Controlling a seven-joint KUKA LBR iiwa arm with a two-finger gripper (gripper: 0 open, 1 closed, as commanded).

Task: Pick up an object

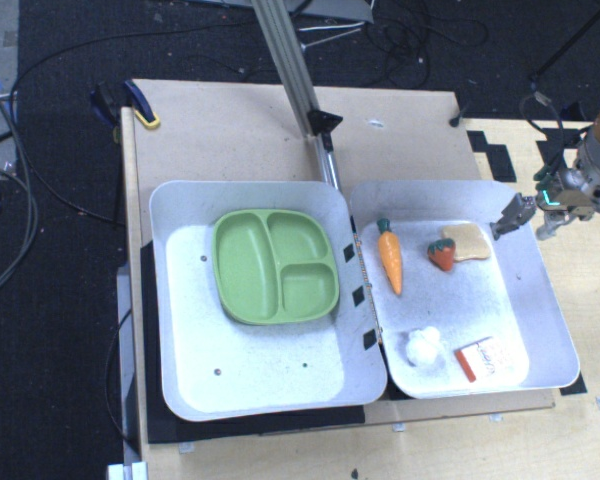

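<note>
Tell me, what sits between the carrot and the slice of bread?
A small red strawberry, touching the bread and apart from the carrot, seen in the camera view.

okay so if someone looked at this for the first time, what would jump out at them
Probably the green divided plate, alone in the left bin. Next, the orange carrot at the right bin's left side, with a strawberry beside it. The gripper hovers over that bin's far right edge.

The tan tabletop (240, 133) bears two white bins side by side: the left bin (180, 368) at nine o'clock, the right bin (540, 308) at three.
</note>
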